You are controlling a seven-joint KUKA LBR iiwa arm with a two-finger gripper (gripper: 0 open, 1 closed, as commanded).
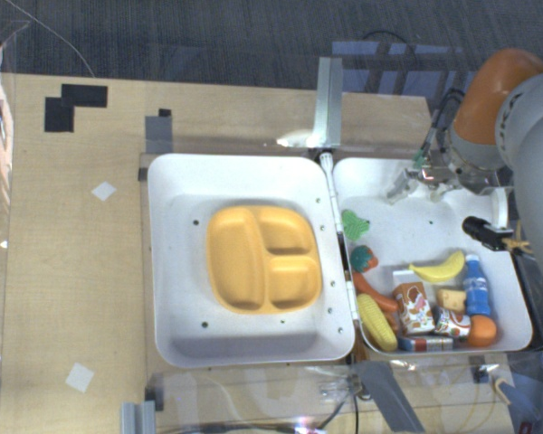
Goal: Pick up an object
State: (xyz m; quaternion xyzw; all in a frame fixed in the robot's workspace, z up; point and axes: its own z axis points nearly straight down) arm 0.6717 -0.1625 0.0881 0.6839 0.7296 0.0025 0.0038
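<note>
One pincer (414, 181) over the right bin's (407, 233) far edge; how far open it is, cannot tell, nothing seen in it. One arm (516, 107), cut off at right. Toys piled in that bin's near corner: one banana (439, 267), one blue bottle (476, 287), one corn cob (376, 322), one orange (482, 331), one carton (414, 307); others overlapped, unclear. Left bin (181, 242): one yellow tray (262, 259).

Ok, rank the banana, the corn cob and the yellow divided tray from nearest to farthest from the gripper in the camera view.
Measured from the gripper, near the top of the right bin:
1. Banana, right bin, below the gripper.
2. Corn cob, the right bin's lower left corner.
3. Yellow divided tray, middle of the left bin.
</note>
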